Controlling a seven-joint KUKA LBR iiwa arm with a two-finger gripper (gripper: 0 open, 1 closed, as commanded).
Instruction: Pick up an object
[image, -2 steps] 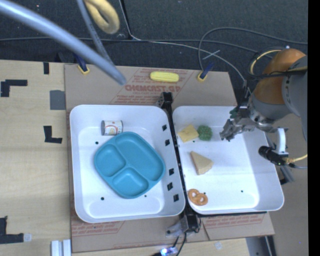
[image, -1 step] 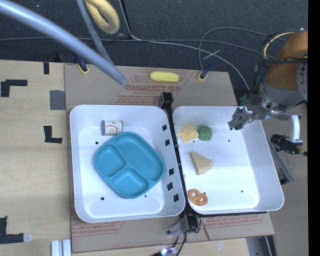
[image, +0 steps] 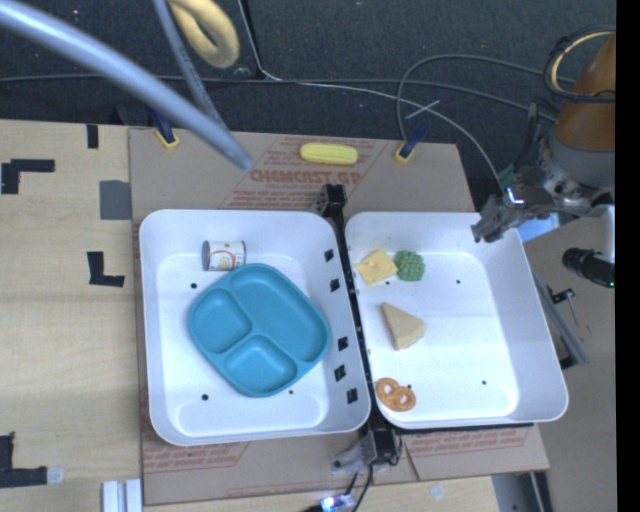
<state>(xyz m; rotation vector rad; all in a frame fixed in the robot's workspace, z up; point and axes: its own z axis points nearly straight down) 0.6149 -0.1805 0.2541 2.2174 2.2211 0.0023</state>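
Red capital lettering runs across the brown cardboard sheet (image: 290, 180) under the two bins, at about twelve o'clock from the left bin (image: 160, 235); it seems to read "CHEMCAST GP", though the letters are small and blurred. The small can (image: 224, 256) lying in the left bin carries a label too small to read.

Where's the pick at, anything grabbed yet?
Nothing looks picked. The pincer sits at the right bin's upper right rim, apart from every object. The cheese wedge, yellow block, green piece and pretzel all lie in that bin. Approach, grasp and lift remain.
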